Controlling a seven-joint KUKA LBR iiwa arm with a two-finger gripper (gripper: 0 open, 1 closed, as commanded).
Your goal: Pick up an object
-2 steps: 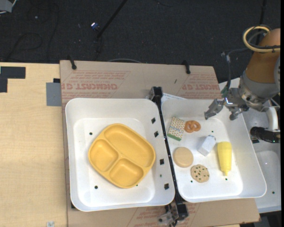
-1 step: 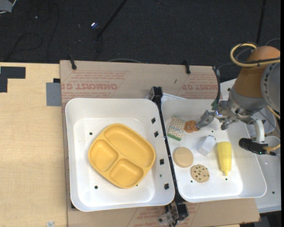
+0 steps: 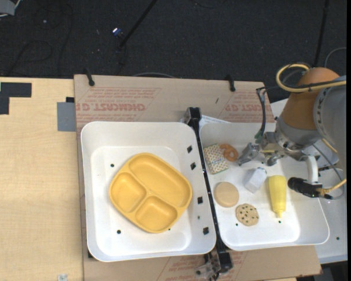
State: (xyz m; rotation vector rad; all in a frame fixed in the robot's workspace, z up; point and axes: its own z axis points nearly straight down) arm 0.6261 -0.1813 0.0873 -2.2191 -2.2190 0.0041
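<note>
— What sits left of the yellow bottle?
— A yellow tray far left, then a tan disc and a cookie.
— And the gripper?
— Just above the bottle, fingers spread apart, holding nothing.

The cardboard sheet under the bins bore red print. Upside down, it read roughly "CHEMCRST, G PACKAGE". Further print at its lower edge was illegible.

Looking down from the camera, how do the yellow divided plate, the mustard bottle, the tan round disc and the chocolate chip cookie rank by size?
1. yellow divided plate, by far
2. mustard bottle
3. tan round disc and chocolate chip cookie: too alike to rank, disc perhaps slightly wider
</note>
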